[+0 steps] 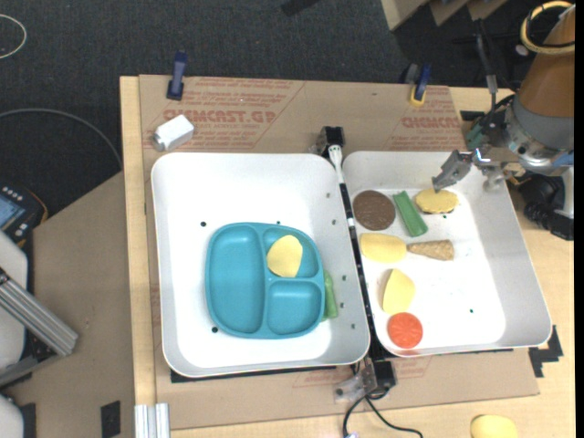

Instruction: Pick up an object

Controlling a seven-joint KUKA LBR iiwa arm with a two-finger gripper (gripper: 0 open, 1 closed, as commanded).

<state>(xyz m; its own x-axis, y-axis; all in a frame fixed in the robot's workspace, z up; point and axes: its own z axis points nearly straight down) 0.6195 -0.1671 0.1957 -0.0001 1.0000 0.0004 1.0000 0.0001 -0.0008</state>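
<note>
Yellow disc [436, 201] just below gripper [449, 177], prob. light, stiff plastic; you take it by the rim. Fingers: I cannot tell.

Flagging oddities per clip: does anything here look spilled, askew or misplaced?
One thing: a green piece is wedged between the blue tray and the left bin's wall, outside the tray's compartments. Nothing else stands out.

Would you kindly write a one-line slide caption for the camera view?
Gripper poised by a yellow disc in the right bin; blue tray in the left.
</note>
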